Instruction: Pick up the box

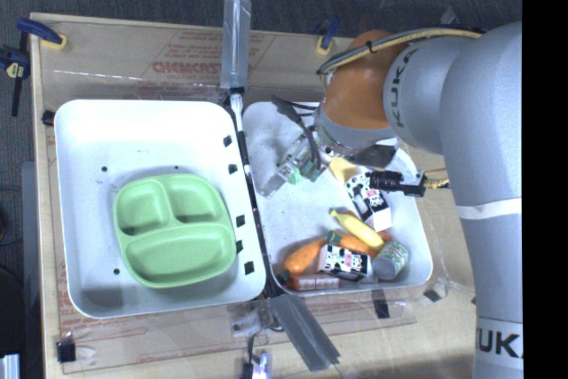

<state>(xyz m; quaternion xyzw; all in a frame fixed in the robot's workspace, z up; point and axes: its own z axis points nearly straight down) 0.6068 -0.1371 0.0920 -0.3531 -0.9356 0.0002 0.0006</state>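
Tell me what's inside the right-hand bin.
The right bin holds a banana, a carrot, two black-and-white patterned boxes and a small can. The arm covers its upper right part.

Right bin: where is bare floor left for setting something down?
In the right white bin, bare floor lies left of centre, between the divider wall and the yellow banana. The front right corner is crowded: orange carrot, black-and-white patterned box, small can.

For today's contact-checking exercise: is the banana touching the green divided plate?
Apart. The camera view shows the banana in the right bin and the green plate in the left bin, with both bins' rims between them.
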